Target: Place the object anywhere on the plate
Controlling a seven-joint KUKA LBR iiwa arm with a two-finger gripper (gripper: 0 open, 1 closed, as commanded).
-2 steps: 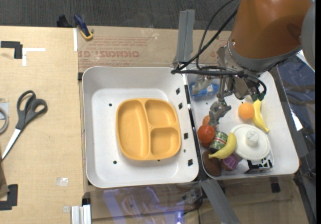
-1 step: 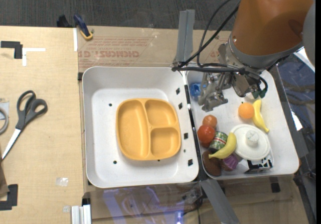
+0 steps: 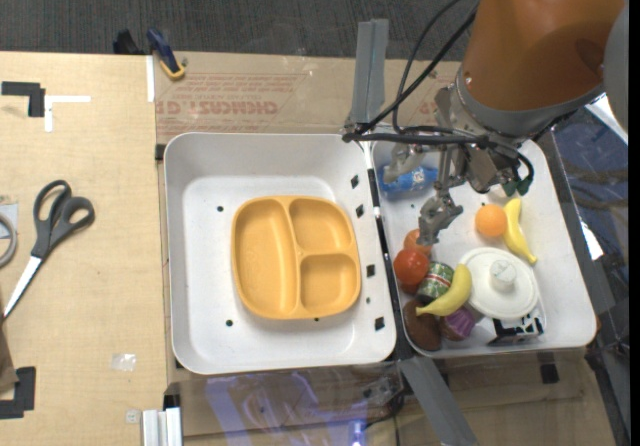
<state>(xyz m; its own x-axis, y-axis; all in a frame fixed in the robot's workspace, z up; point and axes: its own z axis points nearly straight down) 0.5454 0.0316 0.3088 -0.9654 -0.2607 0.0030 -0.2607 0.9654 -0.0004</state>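
Note:
An orange plate [image 3: 296, 257] with three compartments lies in the left white bin [image 3: 195, 264]. My gripper [image 3: 440, 217] hangs over the right bin [image 3: 565, 279], above its middle left. Just below it sit a red round fruit [image 3: 410, 265] and a small green-labelled can [image 3: 436, 282]. An orange [image 3: 490, 222] lies to the gripper's right. I see nothing held in the gripper.
The right bin also holds two yellow bananas [image 3: 518, 230] [image 3: 449, 294], a white lidded pot [image 3: 500, 282], a blue packet [image 3: 408, 179], a purple piece [image 3: 459, 323] and a dark brown item [image 3: 422, 328]. Scissors [image 3: 48, 224] lie on the bench at left.

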